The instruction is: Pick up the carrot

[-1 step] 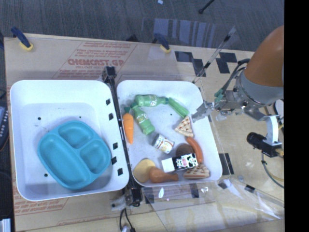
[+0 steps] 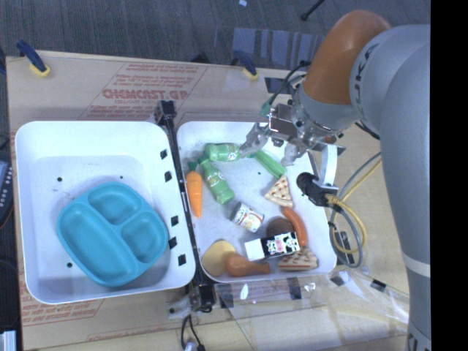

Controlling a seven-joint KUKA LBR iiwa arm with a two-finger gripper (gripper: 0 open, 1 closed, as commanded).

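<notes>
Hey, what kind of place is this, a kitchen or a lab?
Most likely a robotics lab bench, not a kitchen: a robot arm reaches over two white bins, the food such as the carrot looks like toys, and clamps hold the board.

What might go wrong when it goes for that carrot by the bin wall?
The carrot lies tight against the right bin's left wall, so a finger may hit the wall instead of sliding beside it. A green bottle sits close alongside and could be nudged or grabbed instead. The end effector also hovers well off, above other green items.
</notes>
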